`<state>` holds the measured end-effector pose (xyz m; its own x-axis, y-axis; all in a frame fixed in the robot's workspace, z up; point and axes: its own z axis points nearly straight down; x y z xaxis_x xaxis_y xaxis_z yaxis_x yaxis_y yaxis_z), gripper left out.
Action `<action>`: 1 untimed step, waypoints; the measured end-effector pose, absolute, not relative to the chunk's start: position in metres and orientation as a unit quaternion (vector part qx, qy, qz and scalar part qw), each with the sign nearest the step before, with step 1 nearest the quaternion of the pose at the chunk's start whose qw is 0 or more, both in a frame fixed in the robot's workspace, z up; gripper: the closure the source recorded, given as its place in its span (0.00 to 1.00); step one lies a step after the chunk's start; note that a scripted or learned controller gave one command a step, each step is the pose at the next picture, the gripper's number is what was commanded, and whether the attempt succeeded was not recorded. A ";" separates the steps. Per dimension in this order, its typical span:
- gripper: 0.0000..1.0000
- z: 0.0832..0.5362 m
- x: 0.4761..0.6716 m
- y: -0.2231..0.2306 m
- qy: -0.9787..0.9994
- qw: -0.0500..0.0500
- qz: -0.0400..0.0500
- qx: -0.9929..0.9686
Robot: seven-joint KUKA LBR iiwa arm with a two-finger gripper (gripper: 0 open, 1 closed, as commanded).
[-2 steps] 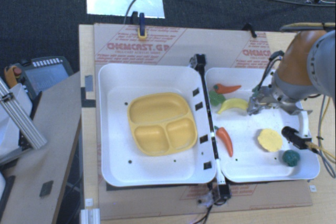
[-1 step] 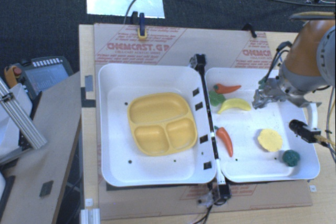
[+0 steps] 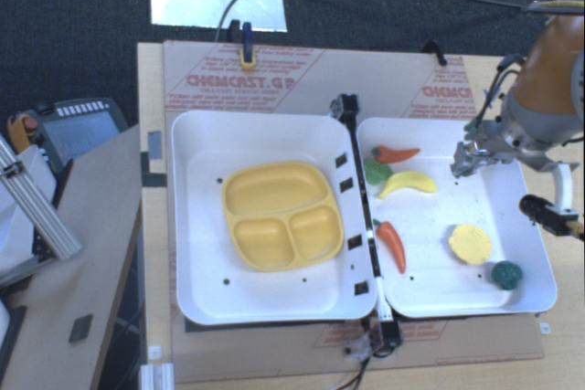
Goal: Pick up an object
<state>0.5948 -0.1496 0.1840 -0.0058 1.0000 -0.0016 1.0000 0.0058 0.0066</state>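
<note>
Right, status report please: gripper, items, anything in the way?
Gripper hovering over right bin, holding nothing visible. Banana, two carrots, yellow disc loose in the bin. Nothing blocking the banana.

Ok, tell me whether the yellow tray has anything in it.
Empty. The yellow tray lies flat in the left bin, and all three of its compartments show bare yellow plastic.

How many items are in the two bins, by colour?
Yellow: 3: the yellow plastic divided tray in the left bin, the yellow toy banana, the round yellow toy piece
Orange-red: 2: the upper toy carrot, the lower toy carrot
Green: 2: the green toy vegetable, the dark green round toy
Total: 7
</note>
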 end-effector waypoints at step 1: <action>1.00 0.249 0.599 -0.150 0.709 0.004 0.003 0.705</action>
<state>0.5985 -0.1498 0.2492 -0.0067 1.0000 -0.0024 0.9999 0.0067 0.0095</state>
